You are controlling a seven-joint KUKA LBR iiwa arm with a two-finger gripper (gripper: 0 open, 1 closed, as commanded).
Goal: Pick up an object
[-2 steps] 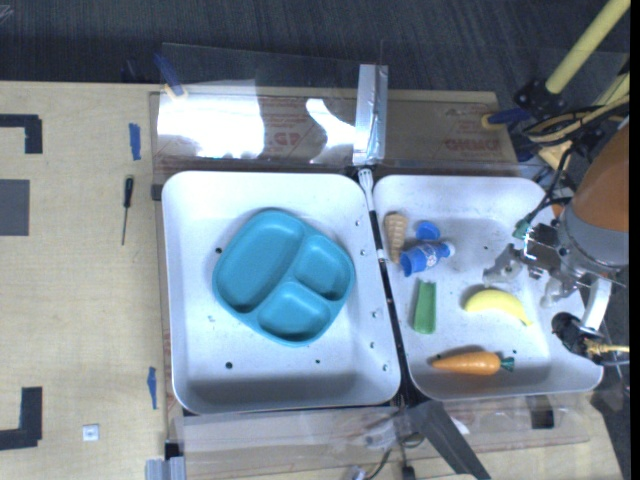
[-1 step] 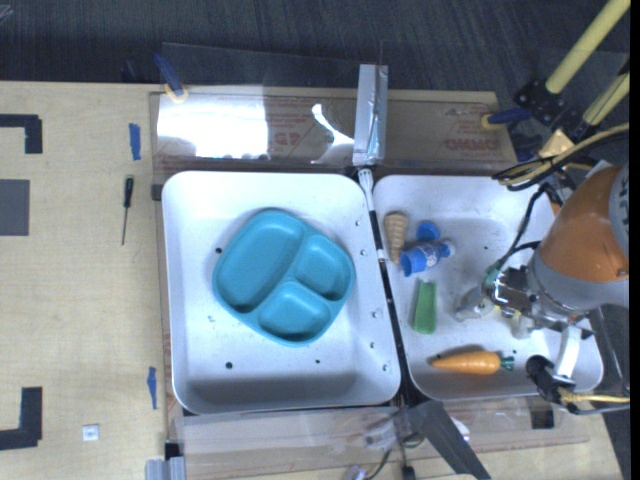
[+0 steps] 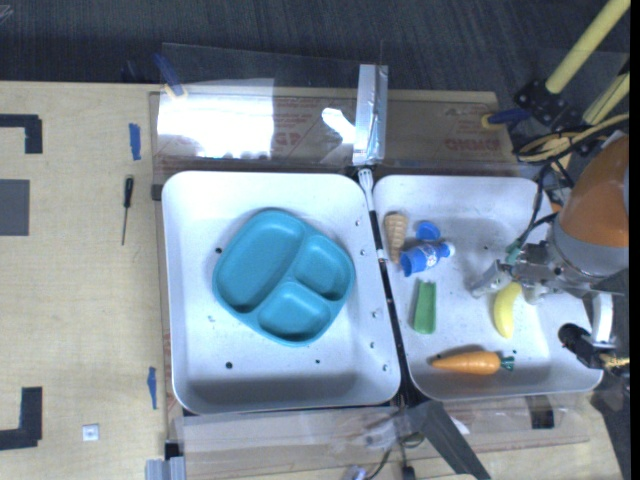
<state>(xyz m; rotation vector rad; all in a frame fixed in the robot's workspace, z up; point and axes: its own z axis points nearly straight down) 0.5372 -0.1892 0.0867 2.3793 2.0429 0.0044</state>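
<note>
Over in the right bin (image 3: 455, 193), close to its right wall, the arm (image 3: 595, 208) comes in with its orange band showing, and the claw (image 3: 500, 273) sits low just above a yellow banana (image 3: 504, 311). I cannot tell from here how far the claw is spread or whether it has hold of anything; nothing shows clearly between its tips. The banana lies on the bin floor with its long axis running roughly up and down the view, slightly bowed, its upper end right beside the claw.

Along the bottom of the same bin lies a carrot (image 3: 466, 363), long axis left to right, with its green stub at the right end and its narrow tip pointing left. A green stick (image 3: 425, 306) stands nearly vertical in the view near the divider. Above it are a small blue bottle (image 3: 424, 257), tipped on its side and lying left to right, a blue cap (image 3: 428, 232) just above it, and an ice-cream cone (image 3: 396, 232) pointing down the view.

In the left bin (image 3: 190, 208) rests a turquoise divided plate (image 3: 284, 275), turned at an angle.

Behind the bins is a brown board (image 3: 470, 128) with faint reddish printing, too blurred to read. I see no readable label on the bottle. A screwdriver (image 3: 127, 206) lies on the pale worktop (image 3: 70, 298) at the left.
</note>
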